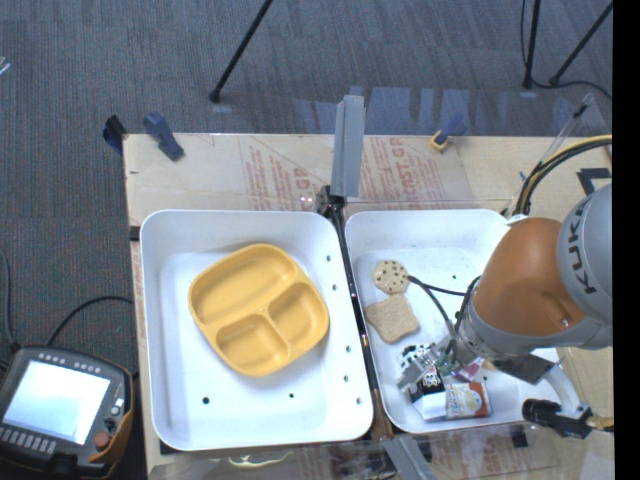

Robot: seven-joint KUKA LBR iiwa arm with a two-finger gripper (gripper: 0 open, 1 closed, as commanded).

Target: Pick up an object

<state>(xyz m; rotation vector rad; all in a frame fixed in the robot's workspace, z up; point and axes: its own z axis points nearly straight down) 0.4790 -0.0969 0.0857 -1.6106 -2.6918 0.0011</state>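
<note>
Landmark: toast slice (392,318) in right bin (440,226).

- Cookie (391,276) just behind toast, apart; both lie flat, free to grab.
- Gripper (428,368) low, just front-right of toast, over small packet (459,401) near bin's front wall. We read it as going for packet.
- Jaws: can't tell, wrist blocks.
- Yellow tray (258,308) left of toast, in other bin; likely not target.

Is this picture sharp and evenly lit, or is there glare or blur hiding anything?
In the camera view the light is even and soft; the white bins look bright but not washed out. The yellow tray and cookie are crisp. The gripper is small and cluttered, shaded under the orange band, so its detail is hard to read.
</note>
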